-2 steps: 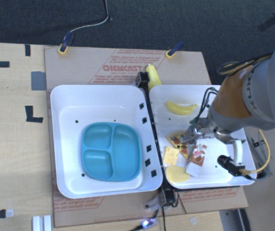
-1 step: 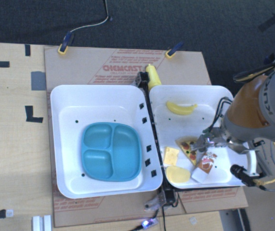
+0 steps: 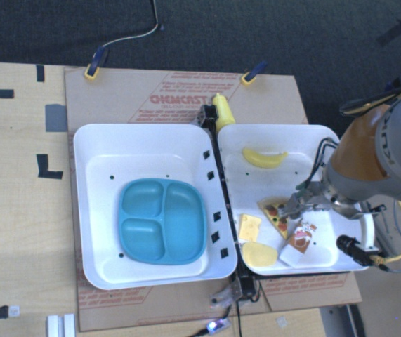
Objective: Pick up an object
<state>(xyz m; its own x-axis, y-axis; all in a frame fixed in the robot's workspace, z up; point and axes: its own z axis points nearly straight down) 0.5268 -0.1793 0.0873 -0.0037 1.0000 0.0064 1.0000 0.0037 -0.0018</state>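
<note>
The right bin (image 3: 277,135) holds several small items. A yellow banana (image 3: 263,158) lies near its back wall. A pizza-slice toy (image 3: 274,213) sits in the middle, with a yellow cheese square (image 3: 249,227) to its left and a pale yellow round piece (image 3: 259,254) at the front. A white and red packet (image 3: 300,241) lies at the front right. My gripper (image 3: 293,213) reaches in from the right and hangs low over the right edge of the pizza slice, just above the packet. Its tip hides part of the slice.
The left bin (image 3: 88,146) carries a blue divided plate (image 3: 163,220). A yellow and black clamp (image 3: 216,111) sits at the back where the two bins meet. The grey and orange arm (image 3: 365,160) covers the right bin's right wall.
</note>
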